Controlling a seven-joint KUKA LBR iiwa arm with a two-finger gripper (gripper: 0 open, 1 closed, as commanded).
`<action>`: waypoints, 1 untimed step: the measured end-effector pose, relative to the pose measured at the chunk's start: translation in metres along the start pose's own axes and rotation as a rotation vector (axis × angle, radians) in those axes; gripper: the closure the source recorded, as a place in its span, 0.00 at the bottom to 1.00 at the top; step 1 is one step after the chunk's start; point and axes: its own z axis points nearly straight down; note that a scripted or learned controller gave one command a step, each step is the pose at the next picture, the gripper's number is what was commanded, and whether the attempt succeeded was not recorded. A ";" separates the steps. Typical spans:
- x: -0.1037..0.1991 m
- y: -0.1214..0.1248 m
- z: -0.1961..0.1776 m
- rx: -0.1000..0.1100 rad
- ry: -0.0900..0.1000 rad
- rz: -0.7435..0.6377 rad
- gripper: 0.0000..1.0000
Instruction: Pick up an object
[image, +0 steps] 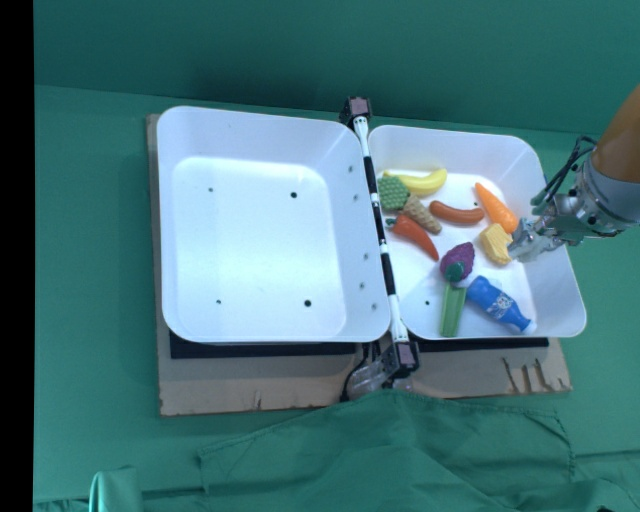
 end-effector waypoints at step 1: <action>-0.002 0.001 -0.011 -0.003 -0.003 0.004 1.00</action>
